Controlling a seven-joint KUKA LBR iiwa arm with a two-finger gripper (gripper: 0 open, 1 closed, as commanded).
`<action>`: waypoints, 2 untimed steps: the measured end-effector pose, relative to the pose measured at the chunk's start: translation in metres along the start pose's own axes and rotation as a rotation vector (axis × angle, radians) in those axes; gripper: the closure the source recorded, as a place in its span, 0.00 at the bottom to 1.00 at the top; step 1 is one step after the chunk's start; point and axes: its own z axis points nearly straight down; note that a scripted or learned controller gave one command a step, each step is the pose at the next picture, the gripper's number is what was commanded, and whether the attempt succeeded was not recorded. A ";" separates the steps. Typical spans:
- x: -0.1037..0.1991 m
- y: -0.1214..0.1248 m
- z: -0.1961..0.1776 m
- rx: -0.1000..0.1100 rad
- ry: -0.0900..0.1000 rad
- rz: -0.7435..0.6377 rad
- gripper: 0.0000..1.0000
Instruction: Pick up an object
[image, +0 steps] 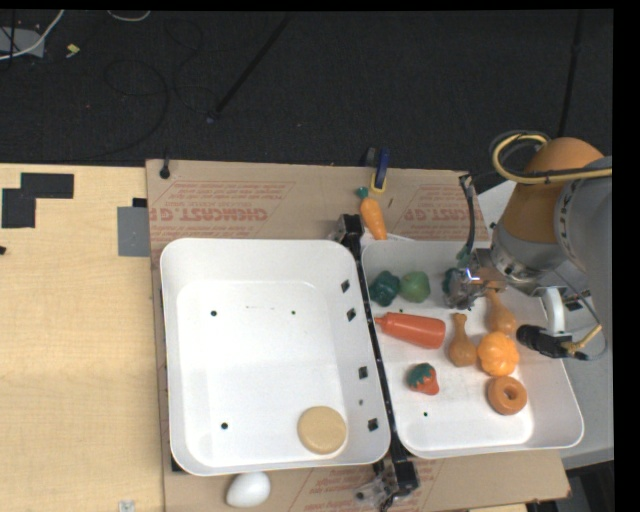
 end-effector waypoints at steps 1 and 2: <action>0.004 -0.008 -0.001 -0.005 0.000 0.003 1.00; 0.015 -0.001 0.001 0.005 0.000 0.001 1.00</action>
